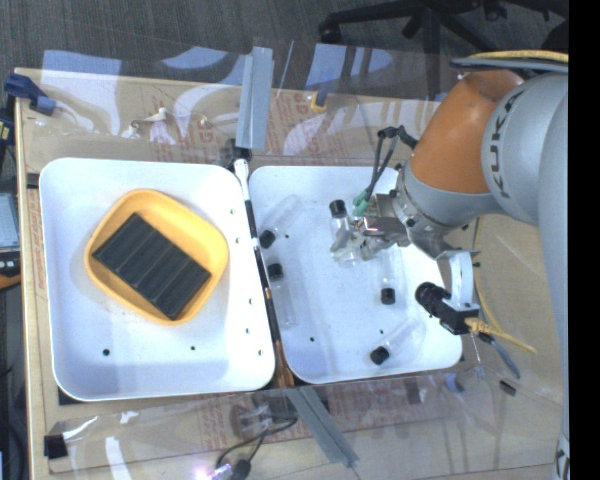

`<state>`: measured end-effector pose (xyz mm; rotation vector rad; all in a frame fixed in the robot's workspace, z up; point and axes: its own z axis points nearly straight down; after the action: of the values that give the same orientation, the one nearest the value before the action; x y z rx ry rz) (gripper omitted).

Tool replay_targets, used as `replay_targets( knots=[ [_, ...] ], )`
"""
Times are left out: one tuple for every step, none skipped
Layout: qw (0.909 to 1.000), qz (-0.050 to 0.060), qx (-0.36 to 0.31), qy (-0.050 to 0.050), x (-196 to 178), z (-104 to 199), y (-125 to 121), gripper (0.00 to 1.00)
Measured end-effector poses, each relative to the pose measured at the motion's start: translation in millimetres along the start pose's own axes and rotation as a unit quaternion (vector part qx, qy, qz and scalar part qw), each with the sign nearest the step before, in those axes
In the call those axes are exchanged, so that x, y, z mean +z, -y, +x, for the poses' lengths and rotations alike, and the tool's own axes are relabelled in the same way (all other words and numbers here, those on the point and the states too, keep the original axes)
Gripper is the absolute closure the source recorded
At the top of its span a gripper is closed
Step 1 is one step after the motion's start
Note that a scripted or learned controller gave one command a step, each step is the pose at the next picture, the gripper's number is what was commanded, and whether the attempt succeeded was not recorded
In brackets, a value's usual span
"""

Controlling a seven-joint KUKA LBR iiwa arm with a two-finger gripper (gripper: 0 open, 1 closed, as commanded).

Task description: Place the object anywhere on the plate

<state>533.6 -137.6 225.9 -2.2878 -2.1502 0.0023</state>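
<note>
Yellow plate (208,236) with dark ridged insert (150,261) sits in left bin (130,368). Gripper (352,236) low over right bin (325,353), upper middle, amid clear plastic clutter. Finger state: cannot tell. Small black objects (388,295) scattered across right bin floor; none on plate. Arm (470,148) reaches in from right.

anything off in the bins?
One thing: a dark ribbed slab lies on the yellow plate in the left bin, covering most of it. In the right bin, small clear vials with black caps lie scattered, on their sides. No visible spill or damage.
</note>
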Motion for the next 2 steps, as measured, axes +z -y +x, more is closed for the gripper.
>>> replay_targets(
  knots=[
    [0.9984,0.000,-0.056,0.000,6,53,-31,1.00],
    [0.9928,0.002,-0.120,0.000,36,194,-23,1.00]
  ],
)
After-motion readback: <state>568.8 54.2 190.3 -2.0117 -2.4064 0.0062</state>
